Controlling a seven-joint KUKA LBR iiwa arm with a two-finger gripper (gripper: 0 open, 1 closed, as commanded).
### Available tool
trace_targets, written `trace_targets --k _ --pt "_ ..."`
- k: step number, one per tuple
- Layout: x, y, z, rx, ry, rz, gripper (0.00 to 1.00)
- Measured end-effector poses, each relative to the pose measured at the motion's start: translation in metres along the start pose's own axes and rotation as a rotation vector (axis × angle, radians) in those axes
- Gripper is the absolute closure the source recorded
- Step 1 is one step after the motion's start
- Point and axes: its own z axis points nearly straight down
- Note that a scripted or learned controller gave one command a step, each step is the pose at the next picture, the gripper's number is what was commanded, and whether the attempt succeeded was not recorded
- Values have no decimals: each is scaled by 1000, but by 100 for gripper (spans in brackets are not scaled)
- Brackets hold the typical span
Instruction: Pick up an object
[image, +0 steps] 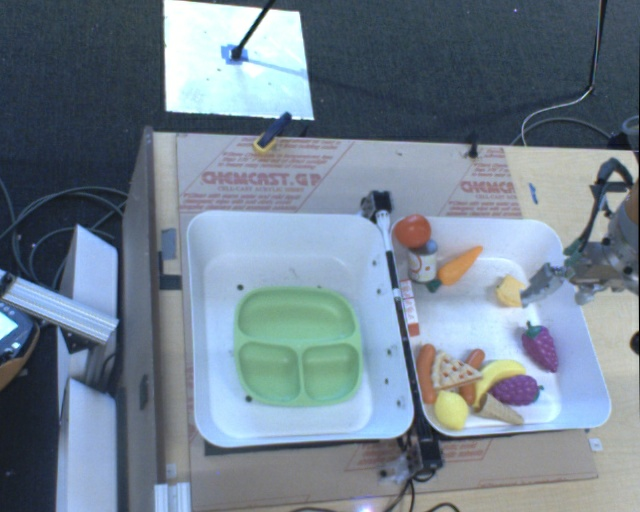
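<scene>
The right bin (560, 240) holds toy food: a red tomato (411, 231), a small bottle (427, 262), an orange carrot (460, 265), a yellow cheese wedge (509, 291), purple grapes (540, 346), and a heap at the front with a pizza slice (455, 371), a banana (497, 377), a lemon (451, 410) and a purple piece (517, 389). My gripper (543, 283) reaches in from the right edge, just right of the cheese wedge and above the grapes. Nothing shows between its fingers.
The left bin (210, 260) holds a green divided plate (298, 345). A black divider strip (398, 300) runs between the bins. Cables and a yellow-tipped tool (270, 135) lie beyond the bench's far edge. Grey boxes stand at the left.
</scene>
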Motion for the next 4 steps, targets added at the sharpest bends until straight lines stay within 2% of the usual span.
trace_targets --k 1,2,3,4 --pt "-5 45 146 5 2 0 0" --pt "24 147 101 -5 0 -2 0" --pt "21 134 162 1 0 1 0" --pt "21 136 149 -4 -1 -2 100"
